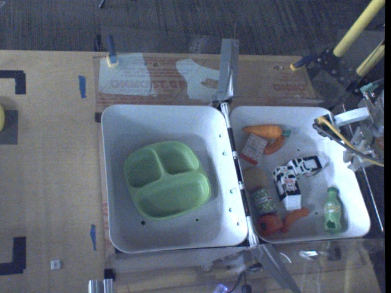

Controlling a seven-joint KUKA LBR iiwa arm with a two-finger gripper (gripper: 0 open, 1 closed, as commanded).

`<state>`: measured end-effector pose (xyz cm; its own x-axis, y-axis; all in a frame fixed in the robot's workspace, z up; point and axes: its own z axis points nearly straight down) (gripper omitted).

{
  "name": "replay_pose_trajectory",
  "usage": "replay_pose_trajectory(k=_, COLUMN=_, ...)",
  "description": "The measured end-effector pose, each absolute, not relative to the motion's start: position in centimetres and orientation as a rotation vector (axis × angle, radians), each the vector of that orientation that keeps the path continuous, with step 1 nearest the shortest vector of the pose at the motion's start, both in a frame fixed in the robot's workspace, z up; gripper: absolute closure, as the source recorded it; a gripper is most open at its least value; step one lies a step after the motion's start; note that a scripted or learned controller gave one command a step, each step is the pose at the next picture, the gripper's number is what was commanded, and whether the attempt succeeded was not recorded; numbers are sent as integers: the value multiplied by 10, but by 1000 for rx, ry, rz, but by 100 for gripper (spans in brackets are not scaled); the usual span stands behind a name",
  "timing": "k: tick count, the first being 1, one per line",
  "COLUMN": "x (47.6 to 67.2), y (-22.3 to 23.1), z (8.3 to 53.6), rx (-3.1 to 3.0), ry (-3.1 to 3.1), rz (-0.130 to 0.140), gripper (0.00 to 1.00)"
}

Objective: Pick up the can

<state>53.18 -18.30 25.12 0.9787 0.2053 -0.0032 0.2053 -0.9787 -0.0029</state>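
We judge the pick as not yet begun: the can (pixel 263 199) lies untouched in the right bin (pixel 360 221), toward that bin's 7 o'clock, close against the wall it shares with the left bin (pixel 116 133). It is small, greenish and partly blurred, with a red tomato-like piece (pixel 270 224) just at its 6 o'clock and a black-and-white carton (pixel 287 185) at its 2 o'clock. The gripper (pixel 360 142) hangs at the bin's 3 o'clock edge, well apart from the can, among cables and metal parts; whether it is open or closed we cannot tell from this slanted look. So all of the work is left: travel across to the can, descend, close and lift. The crowding near the can looks like the main risk. Elsewhere in the right bin sit a carrot (pixel 264 130) at 11 o'clock, a small red box (pixel 253 149) under it, and a green bottle (pixel 332 210) at 5 o'clock. The left bin holds a green divided plate (pixel 166 179). Both bins rest on a tan bench (pixel 49 163) marked with blue tape and black corner marks; dark carpet lies at 12 o'clock, and a yellow rod (pixel 361 20) slants in at 1 o'clock.
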Motion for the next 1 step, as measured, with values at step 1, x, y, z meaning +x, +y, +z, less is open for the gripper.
replay_pose_trajectory(k=1, x=589, y=-202, z=290, rx=-3112, ry=-423, rz=2, gripper=100)
